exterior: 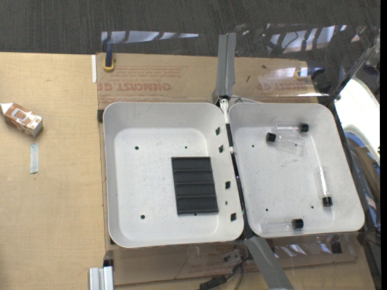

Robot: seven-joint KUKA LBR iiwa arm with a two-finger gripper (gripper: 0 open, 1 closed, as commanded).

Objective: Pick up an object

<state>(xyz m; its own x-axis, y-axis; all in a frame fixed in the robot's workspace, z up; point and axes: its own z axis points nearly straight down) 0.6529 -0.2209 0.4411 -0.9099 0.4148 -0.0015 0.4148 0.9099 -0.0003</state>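
Whether my hand is released or clenched, I cannot tell, and it has nothing I can claim as grasped. So the pick is still to be made.

The plainest target is the black ribbed block point(195, 185), lying flat on the floor of the left bin point(115, 162), slightly toward 5 o'clock from that bin's centre. Its long axis runs almost 12 to 6, with the 6 o'clock end leaning a little toward 5. It sits apart from every wall.

I come in from the 3 o'clock side, so the block lies toward 9 o'clock from me, across the right bin point(340, 156) and the seam between the two. To close across its short width I judge my grip should line up along 3 to 9.

Nearer to me, in the right bin, are clear tubes with black caps: one tube point(286, 132) toward 12 o'clock, a second tube point(322, 185) along the 3 o'clock wall, a third tube point(284, 226) against the 6 o'clock wall. They look thin and slippery, and the last two hug the walls.
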